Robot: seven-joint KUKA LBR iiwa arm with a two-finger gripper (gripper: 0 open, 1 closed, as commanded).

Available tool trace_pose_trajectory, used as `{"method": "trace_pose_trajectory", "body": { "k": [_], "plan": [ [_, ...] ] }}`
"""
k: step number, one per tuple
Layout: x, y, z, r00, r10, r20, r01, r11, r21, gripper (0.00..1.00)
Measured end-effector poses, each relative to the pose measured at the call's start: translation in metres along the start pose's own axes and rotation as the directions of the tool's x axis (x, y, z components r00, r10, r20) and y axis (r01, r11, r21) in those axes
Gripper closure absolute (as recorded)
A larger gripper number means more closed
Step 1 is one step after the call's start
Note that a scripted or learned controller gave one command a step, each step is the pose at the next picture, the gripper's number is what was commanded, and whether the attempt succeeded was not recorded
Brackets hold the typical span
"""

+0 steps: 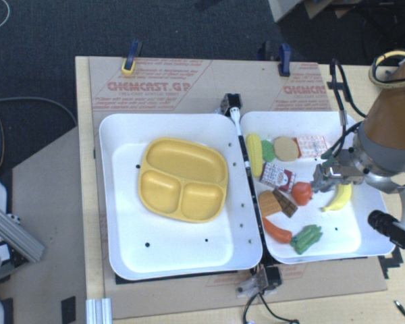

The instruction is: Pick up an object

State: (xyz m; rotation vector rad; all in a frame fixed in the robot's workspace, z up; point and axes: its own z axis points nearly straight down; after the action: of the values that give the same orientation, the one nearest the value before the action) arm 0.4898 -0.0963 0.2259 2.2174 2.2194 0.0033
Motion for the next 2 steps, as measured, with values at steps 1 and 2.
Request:
{"method": "trace_pose_trajectory", "body": {
  "k": [1, 2],
  "plan": [
    [0.037, 0.049, 0.006, 1.000, -0.005, -0.002, 0.005, 1.000, 0.000, 1.00],
    [0.075, 0.084, 0.014, 1.000, -0.005, -0.002, 0.005, 1.000, 0.001, 1.00]
  ]
}}
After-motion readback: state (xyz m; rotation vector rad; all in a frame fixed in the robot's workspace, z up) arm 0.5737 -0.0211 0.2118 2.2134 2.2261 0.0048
